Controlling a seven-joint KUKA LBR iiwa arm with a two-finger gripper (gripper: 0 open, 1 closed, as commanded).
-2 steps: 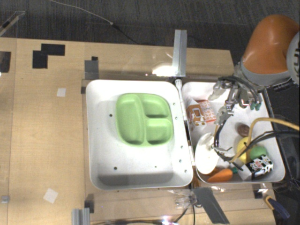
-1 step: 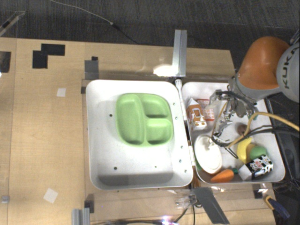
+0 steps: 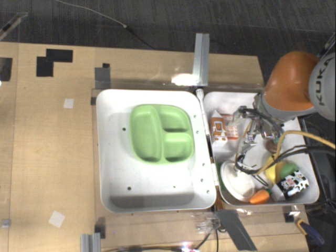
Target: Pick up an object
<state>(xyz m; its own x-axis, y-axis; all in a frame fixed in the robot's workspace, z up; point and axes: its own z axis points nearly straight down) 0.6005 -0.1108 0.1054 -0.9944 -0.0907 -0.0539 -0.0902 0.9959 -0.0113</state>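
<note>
Grey arm [image 3: 321, 83], orange band [image 3: 289, 83], metal gripper [image 3: 245, 156], black and yellow cables [image 3: 294, 140]

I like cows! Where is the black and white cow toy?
The cow toy lies in the right bin's near right corner, beside a green and yellow thing and close to the orange carrot.

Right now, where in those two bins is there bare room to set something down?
Left bin: bare floor rings the green divided plate, widest along its left wall and near edge. Right bin is crowded: gripper, white bowl, carrot and cow toy.
</note>
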